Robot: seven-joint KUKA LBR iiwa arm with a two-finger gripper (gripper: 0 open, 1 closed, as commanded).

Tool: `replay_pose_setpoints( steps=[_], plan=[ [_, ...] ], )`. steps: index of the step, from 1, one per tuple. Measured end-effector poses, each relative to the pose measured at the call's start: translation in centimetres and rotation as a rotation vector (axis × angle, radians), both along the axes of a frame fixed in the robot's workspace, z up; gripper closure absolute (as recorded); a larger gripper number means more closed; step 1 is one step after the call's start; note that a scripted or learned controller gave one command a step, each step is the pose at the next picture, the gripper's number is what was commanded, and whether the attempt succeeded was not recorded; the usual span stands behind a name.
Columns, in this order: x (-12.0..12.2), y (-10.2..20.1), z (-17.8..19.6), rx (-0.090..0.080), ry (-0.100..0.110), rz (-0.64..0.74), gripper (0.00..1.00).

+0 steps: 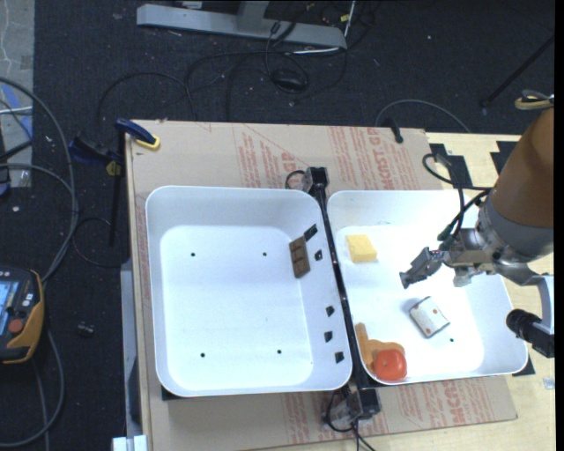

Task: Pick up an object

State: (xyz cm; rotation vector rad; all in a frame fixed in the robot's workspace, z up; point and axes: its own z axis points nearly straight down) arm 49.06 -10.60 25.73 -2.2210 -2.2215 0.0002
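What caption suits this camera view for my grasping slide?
KUKA arm's gripper hovers in the right bin above a small white block, near a yellow block and red-orange toy.

— What lies under the bench?
— Dark speckled carpet floor (pixel 79 79), black cables (pixel 53 211) looping at the frame's left.
— And up top?
— A flat grey metal bar (pixel 238 26). The bench is tan cardboard-covered board (pixel 238 154).

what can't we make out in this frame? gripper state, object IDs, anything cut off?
- Gripper, camera view: dark, small, seen at a slant; finger state unreadable.
- Orange piece: partly covered by the red object; shape unclear.
- Brown block in the left bin: too small to identify.
- Arm: cut off by the right edge.
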Motion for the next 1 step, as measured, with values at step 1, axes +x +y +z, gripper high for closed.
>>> replay_pose_setpoints(
  steps=[1],
  plan=[
    [4.71,-3.97,-5.74,0.000,0.005,-0.002,0.00]
  ],
)
